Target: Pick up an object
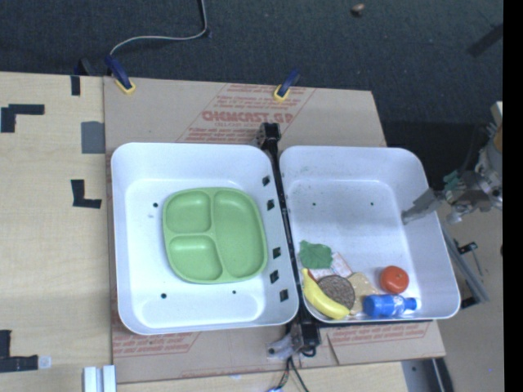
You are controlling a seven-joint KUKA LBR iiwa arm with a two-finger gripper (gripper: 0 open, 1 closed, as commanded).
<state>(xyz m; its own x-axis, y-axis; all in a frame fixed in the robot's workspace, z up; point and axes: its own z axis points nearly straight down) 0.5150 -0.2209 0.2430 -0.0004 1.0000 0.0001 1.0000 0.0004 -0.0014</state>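
**Gripper at the right bin's edge, objects crowded in the near corner**

Here we are above the counter [49,219], two white bins side by side. The left bin [135,170] carries a green divided plate [216,235], sitting flat in the middle. Over in the right bin [359,170], everything huddles along the near wall: a yellow banana [321,298] at the left, a brown round piece [335,287] touching it, a green leafy item [315,255] just above, a blue bottle [388,305] lying on its side, and an orange-red ball [395,279] just above the bottle. The gripper [421,205] reaches in from the right, over the bin's right rim, well apart from the pile. Its fingers are blurred; whether they are spread or closed, I cannot tell, and nothing shows between them.
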